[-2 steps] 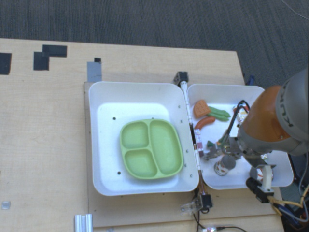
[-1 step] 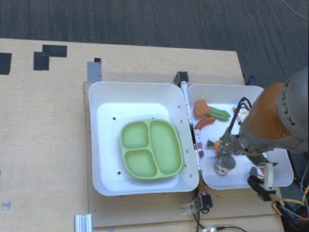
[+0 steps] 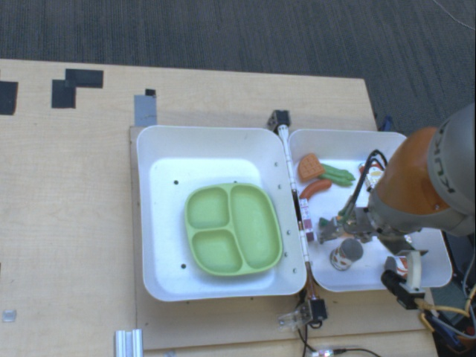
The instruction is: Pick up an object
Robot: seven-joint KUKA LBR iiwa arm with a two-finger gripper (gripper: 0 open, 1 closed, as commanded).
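Camera view: you see the arm (image 3: 428,181) reaching in from 3 o'clock over the right bin (image 3: 439,274), its gripper (image 3: 338,233) low above a small grey round object (image 3: 346,253); whether the pincer is open or closed, you cannot tell. At 12 o'clock from the gripper lie an orange piece (image 3: 309,167), a green piece (image 3: 336,175) and a red sausage-like piece (image 3: 315,188). The left bin (image 3: 160,199) holds a green divided plate (image 3: 233,229).
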